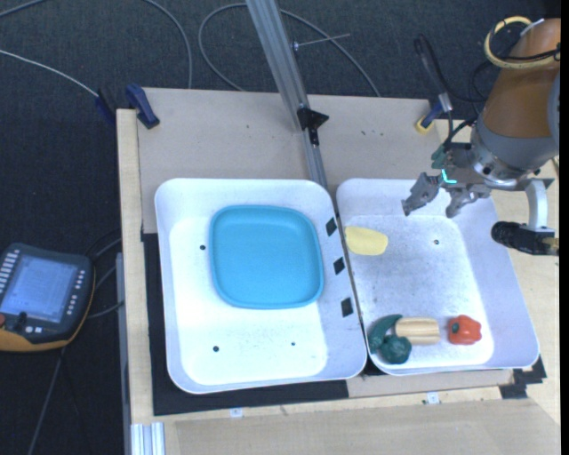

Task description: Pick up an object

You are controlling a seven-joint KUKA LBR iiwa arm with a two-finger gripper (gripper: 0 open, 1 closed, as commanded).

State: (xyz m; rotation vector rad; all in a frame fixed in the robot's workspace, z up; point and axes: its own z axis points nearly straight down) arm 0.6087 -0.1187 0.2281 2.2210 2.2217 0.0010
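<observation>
My jaws are spread wide, nothing between them, and my gripper (438,197) hangs over the far edge of the right bin (511,307), fingers angled down toward the speckled floor. Empty-handed, then — the pick is not yet made, by my reading.

Starting at the near rim: three small things sit bunched along the front wall of the right bin. There's a dark green vegetable (389,339) at the left of the row, a tan roll-shaped piece (418,331) touching it, and just beside that a red pepper (463,330) with a little green stem. They crowd the low front wall, probably where loose things slide and settle, and that packing would make a clean pinch tricky: closing on one could nudge its neighbour.

Moving up the bin, a yellow lemon-like piece (366,241) lies alone by the left wall, close to the divide between the two bins. That looks like my best candidate, I'd say: open floor on its right side and nearer to me than the crowded row, though the wall at its left leaves little room for a finger there.

Across the divide, the left bin (178,267) carries a blue plate (267,256), flat and central.

Far beyond, a metal pole (284,71) rises from the bench's back edge, and cables (222,27) loop on the dark floor.
</observation>
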